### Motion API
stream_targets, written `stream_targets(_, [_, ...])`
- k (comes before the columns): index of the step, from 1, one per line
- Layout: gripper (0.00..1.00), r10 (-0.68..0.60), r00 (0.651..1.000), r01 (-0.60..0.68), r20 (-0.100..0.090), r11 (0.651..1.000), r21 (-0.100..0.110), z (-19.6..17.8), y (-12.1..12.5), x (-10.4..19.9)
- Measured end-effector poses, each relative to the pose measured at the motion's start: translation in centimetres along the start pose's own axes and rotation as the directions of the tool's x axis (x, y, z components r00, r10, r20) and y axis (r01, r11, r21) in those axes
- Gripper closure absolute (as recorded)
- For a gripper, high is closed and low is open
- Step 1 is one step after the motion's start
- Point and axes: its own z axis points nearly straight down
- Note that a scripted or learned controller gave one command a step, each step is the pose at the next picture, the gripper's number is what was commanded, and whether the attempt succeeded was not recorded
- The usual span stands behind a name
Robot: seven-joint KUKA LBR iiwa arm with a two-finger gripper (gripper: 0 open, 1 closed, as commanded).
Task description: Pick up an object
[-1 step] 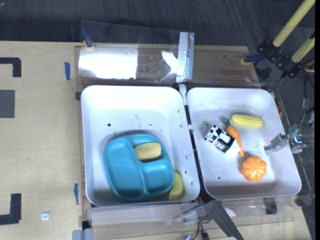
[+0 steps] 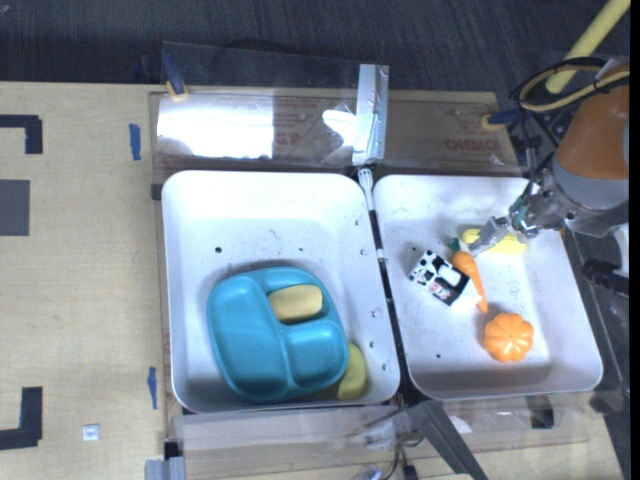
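Note:
The right bin (image 2: 560, 373) holds a black-and-white patterned block (image 2: 438, 274), a small orange carrot (image 2: 469, 278) beside it and an orange pumpkin (image 2: 508, 336) toward the front. A yellow piece (image 2: 508, 248) lies near the bin's back right. My gripper (image 2: 492, 234) reaches in from the right and hangs low over that yellow piece, just behind the carrot. Nothing can be seen held in it.
The left bin (image 2: 190, 208) carries a blue divided tray (image 2: 265, 343) with a yellow lump (image 2: 297, 302) on it; another yellow object (image 2: 353, 372) sits at the tray's front right corner. A metal divider (image 2: 375, 258) separates the bins. Cables (image 2: 550, 88) hang at the upper right.

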Motion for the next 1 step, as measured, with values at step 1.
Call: stream_targets(1, [0.00,-0.036,0.999,0.036,0.002,0.999,-0.003,4.79,1.41,3.85])
